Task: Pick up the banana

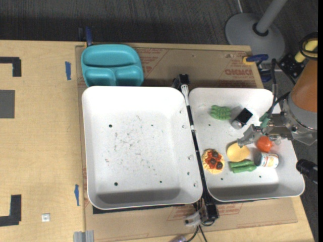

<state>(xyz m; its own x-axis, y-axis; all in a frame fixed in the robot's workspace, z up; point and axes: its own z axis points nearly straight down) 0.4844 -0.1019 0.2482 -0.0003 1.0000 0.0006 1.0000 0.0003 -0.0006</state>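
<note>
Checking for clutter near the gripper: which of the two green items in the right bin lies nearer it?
The green item beside the yellow piece, below the gripper; the other green one lies farther up the bin.

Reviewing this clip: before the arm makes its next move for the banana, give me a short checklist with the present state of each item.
1. Banana lies in the right bin: ok.
2. Hand is above the banana's upper edge, reaching in from the right: ok.
3. Banana between the fingers: not ok, it lies flat on the bin floor.
4. Finger opening: cannot tell, too small and blurred.
5. Room around the banana: not ok; the green vegetable touches its lower edge, and the tomato and small jar sit close on its right.
6. Left bin plays no part in the reach: ok.
</note>
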